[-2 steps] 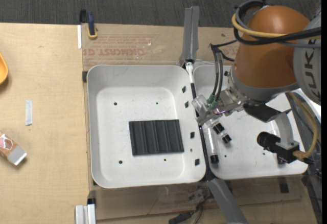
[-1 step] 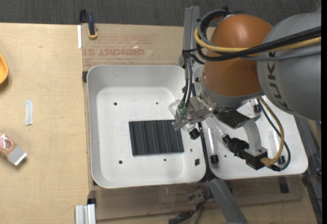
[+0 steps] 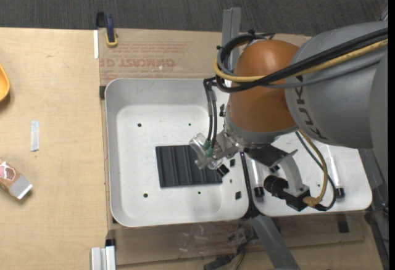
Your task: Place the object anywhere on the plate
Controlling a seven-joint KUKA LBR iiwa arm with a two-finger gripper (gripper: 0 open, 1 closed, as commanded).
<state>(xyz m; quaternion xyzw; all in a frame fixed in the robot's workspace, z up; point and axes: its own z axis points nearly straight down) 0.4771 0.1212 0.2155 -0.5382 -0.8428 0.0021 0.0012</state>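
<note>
Dark ridged plate (image 3: 185,165) flat in left bin (image 3: 123,108), ridges running top-to-bottom; fingers (image 3: 207,155) state unclear.

Ribbed plate (image 3: 185,166) in left bin (image 3: 123,139), beside right bin (image 3: 352,198).

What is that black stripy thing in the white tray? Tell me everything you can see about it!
The black ridged plate is a flat, dark rectangle with grooves running along its short way. It looks like matte plastic or rubber. It lies flat on the floor of the left white bin, toward the bin's right side. The gripper hangs over its right edge, near the upper corner, hiding a little of it. I cannot tell if they touch.
</note>
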